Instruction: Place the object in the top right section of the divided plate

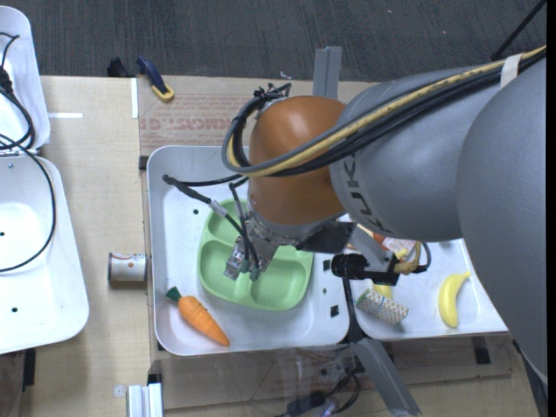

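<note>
- Hovering over the green divided plate (261, 276) in the left bin (174, 181), the gripper (243, 263) sits low; finger state: cannot tell.
- Toy carrot (202, 317) lies at the bin's front-left corner, just beside the plate.
- Risk: descending empty, or nudging the plate.
- Banana (450, 299) in the right bin could be mistaken for the target.

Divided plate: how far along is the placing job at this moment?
Done: nothing shows in the green divided plate yet. In hand: the gripper hangs low over the plate's middle; whether it carries anything can't be told. Left: the carrot lies beside the plate in the left bin, the banana in the right bin.
</note>
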`<move>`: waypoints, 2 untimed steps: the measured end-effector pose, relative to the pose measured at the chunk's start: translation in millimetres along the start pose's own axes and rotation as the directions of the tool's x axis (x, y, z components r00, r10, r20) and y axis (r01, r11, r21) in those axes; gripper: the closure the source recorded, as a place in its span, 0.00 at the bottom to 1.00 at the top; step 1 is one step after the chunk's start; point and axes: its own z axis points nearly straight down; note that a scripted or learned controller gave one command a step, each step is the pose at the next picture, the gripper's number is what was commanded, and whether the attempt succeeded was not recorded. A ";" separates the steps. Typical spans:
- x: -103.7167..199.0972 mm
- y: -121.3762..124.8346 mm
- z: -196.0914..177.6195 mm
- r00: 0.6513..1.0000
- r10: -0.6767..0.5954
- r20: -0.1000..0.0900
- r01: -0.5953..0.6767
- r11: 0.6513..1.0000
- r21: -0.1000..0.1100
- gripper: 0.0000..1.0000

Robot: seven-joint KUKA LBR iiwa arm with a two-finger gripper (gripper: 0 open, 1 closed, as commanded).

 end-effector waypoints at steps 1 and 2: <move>27.8 17.1 69.3 0.994 -0.106 -0.002 0.106 0.994 0.000 1.00; 24.3 19.6 83.2 0.851 -0.525 0.024 0.525 0.851 -0.010 1.00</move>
